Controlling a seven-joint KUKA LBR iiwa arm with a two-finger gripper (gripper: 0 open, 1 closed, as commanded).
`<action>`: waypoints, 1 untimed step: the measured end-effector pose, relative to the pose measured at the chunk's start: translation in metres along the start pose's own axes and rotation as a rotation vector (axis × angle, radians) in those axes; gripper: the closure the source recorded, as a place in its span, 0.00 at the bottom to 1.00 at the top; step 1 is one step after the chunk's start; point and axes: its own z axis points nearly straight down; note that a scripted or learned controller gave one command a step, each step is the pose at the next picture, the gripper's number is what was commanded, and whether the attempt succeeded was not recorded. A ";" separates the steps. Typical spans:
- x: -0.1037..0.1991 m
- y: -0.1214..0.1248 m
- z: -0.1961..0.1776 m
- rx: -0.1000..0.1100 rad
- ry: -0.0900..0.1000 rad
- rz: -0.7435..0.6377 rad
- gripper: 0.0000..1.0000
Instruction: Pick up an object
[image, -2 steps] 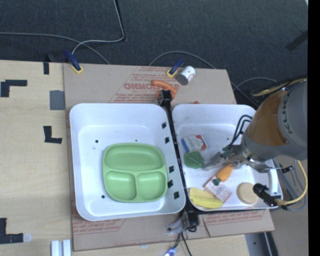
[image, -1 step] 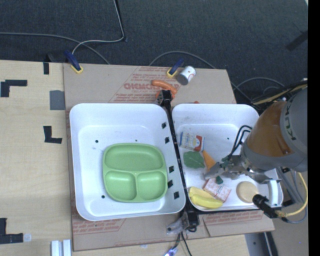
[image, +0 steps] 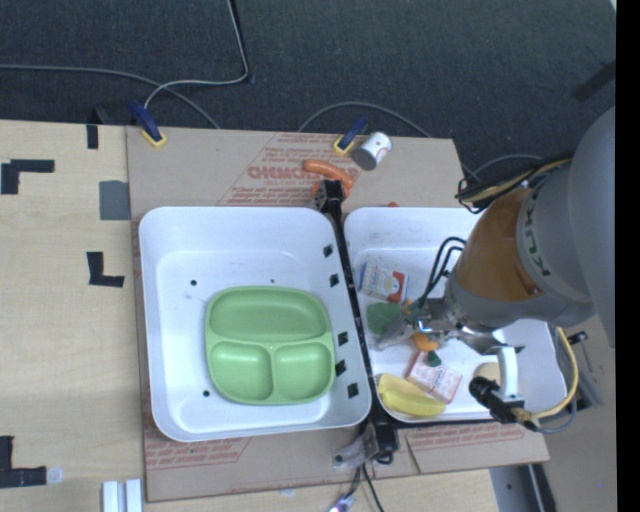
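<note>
Bench (image: 60, 300) of pale wood, bearing a brown cardboard sheet (image: 270, 170) on which two shallow white bins rest side by side: the left bin (image: 165, 300) and, touching its right wall, the right bin (image: 400, 225). Beyond the left bin's far edge, blue-and-yellow clamps (image: 148, 122) grip the cardboard's far border. Black tape marks (image: 100, 270) lie on the wood to the left of the left bin.
</note>
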 end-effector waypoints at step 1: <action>-0.001 0.000 -0.010 0.000 -0.002 0.001 1.00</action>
